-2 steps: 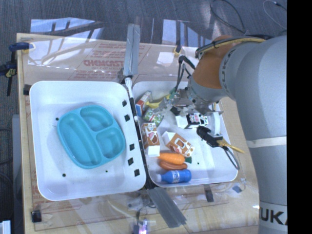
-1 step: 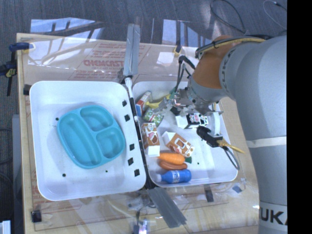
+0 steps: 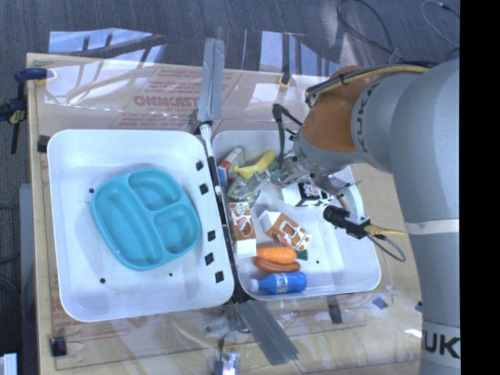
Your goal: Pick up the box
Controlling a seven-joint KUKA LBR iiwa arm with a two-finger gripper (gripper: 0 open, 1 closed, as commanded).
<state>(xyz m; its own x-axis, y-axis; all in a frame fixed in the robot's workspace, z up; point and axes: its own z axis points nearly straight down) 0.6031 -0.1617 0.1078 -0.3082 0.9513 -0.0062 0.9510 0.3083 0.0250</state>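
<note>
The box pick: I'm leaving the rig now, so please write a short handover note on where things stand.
Pincer: low over the right white bin's far end; grip state unclear.
Small orange-and-white carton box: lying mid-bin, apart from the pincer, beside an orange carrot-shaped toy and a blue bottle.
Blue divided plastic tray: in the left white bin.
Done: nothing lifted.
Left: reach, grasp and raise the box.

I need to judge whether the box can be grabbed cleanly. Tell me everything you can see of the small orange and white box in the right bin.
The small box looks like printed cardboard, orange and white with a darker picture on its upper face. It lies tilted, one corner pointing toward the bin's middle, in the right bin. The orange carrot-like toy lies just below it, apparently touching; a taller carton stands close on its left. The gripper hangs above and apart from it.
</note>
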